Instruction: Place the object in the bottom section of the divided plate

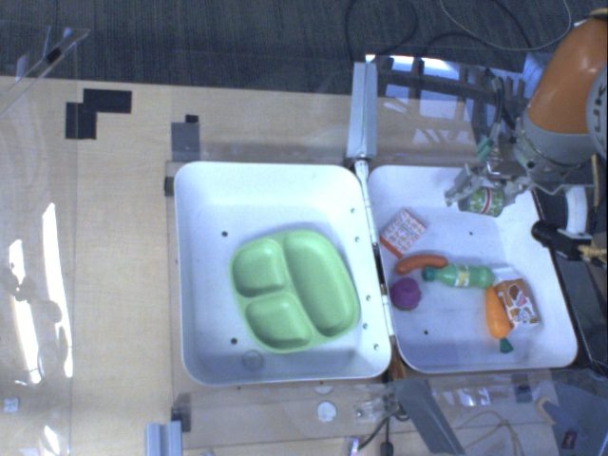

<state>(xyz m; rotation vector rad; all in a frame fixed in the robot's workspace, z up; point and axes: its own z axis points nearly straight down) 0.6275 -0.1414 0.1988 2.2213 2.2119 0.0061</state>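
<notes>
A pale wood bench top (pixel 95 255) is seen, marked by black tape patches (pixel 95 110) at upper left. Dark grey carpet (pixel 209 27) is laid behind it (black cables (pixel 380 8) looped across). Glare is reflected off a clear panel (pixel 28 283) at left.

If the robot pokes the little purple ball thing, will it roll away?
Probably yes. The purple ball looks round, so a sideways push would likely send it rolling. It may not go far: the sausage and the green bottle lie close by, and the bin wall is beside it. It looks small, so probably light.
</notes>
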